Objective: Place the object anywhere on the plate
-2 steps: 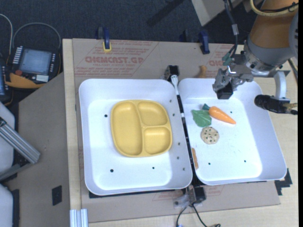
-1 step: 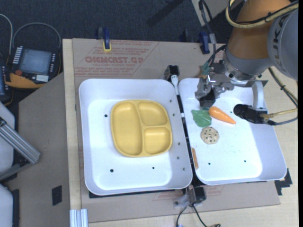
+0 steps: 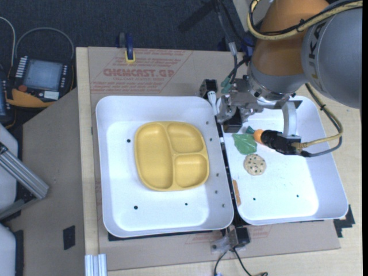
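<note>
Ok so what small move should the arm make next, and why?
Probably lower the hand toward the green piece in the right bin. The hand hangs over that bin's upper left part, the green piece and the cookie lie loose on the bin floor, and the yellow plate carries nothing yet.

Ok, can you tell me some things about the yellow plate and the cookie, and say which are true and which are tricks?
1. The yellow plate lies in the left bin. True.
2. The cookie is on the plate. False: it lies in the right bin, apart from the plate.
3. The plate has three compartments. True.
4. A green leafy piece lies just above the cookie in the picture. True.
5. The arm's band above the wrist is blue. False: it is orange.
6. The plate is round like a ball. False: it is a flat tray with rounded corners.
</note>
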{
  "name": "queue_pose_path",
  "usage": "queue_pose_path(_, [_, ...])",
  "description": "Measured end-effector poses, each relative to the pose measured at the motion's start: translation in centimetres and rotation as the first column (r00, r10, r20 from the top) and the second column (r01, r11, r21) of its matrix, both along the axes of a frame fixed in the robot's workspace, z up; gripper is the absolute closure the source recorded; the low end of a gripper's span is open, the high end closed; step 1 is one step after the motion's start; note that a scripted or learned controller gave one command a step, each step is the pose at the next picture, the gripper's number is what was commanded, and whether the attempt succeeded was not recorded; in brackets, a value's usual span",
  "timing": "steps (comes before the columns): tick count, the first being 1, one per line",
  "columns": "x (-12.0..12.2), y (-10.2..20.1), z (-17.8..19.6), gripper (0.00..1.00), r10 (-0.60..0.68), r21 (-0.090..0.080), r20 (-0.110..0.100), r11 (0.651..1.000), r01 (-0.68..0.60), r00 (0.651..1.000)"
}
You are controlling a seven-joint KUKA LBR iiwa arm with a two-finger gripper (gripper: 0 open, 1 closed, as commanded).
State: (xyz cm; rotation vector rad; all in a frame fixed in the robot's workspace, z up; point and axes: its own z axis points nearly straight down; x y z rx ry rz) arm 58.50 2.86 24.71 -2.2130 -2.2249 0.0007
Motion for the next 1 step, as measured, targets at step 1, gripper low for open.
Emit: queue_pose_path(1, [-0.38, 5.24, -1.26, 1.00, 0.000, -0.001, -0.002, 1.000, 0.000, 1.000])
